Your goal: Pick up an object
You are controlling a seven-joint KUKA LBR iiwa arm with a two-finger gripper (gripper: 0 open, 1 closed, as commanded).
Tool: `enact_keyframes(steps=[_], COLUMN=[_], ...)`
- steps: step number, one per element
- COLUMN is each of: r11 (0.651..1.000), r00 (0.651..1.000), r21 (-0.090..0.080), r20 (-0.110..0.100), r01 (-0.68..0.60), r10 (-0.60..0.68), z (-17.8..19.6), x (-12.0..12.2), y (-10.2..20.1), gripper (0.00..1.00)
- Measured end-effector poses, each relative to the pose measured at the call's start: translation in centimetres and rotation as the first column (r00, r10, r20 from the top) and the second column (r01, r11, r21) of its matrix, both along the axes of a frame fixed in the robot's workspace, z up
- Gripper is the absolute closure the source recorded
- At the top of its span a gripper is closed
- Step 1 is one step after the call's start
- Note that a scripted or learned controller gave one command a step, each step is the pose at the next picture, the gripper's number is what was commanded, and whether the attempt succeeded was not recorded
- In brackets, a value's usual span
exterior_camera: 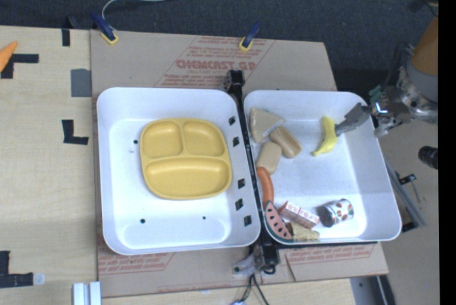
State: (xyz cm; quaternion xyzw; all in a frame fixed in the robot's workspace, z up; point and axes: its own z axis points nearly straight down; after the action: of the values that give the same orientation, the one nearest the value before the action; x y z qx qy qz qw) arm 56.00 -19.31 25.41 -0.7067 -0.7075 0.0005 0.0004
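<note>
We are on the approach: our gripper (354, 118) hangs just beside the banana (326, 137), its jaw state seemingly indiscernible, and next must settle over it.

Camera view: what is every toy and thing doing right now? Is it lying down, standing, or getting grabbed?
Yellow tray: lying flat in the left bin, nothing on it.
Banana: lying in the right bin, not held.
Tool: hanging over the right bin beside the banana.
Hot dog: lying along the divider.
Watermelon slice: lying in the front corner.
Can: tipped on its side.
</note>
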Motion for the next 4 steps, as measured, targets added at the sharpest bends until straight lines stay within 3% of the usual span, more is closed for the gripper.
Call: enact_keyframes(steps=[1,2,3,4], r11=[1.000,1.000,1.000,1.000], r00=[1.000,1.000,1.000,1.000], r21=[0.001,-0.005,-0.005,0.006], r20=[-0.007,0.000,0.000,-0.006], r01=[0.000,-0.003,-0.003,-0.002], r10=[0.000,0.003,0.003,0.002], z=[-13.8,-12.4,-12.4,-16.8], x=[9.9,10.2,10.2,10.9], y=[-2.9,-3.0,-3.0,-2.7], gripper=[0.00,1.00,0.00,0.00])
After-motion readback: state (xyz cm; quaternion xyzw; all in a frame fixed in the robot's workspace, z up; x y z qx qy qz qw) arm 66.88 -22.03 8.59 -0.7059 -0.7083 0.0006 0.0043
